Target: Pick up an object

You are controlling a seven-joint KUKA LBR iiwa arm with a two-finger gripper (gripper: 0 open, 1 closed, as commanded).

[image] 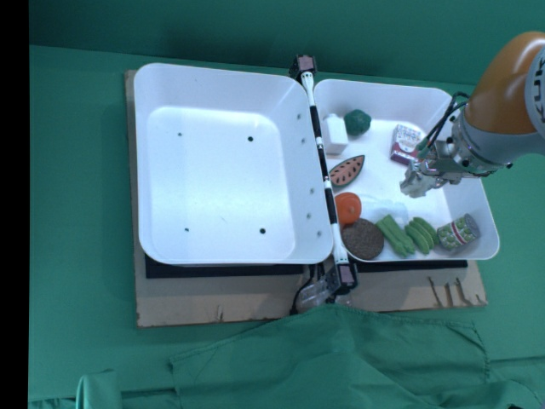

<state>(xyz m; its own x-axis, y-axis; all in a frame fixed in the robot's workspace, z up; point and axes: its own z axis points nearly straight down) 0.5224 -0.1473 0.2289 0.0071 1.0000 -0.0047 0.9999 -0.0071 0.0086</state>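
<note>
Left bin (pixel 162 100) bare, right bin (pixel 464 122) crowded
</note>
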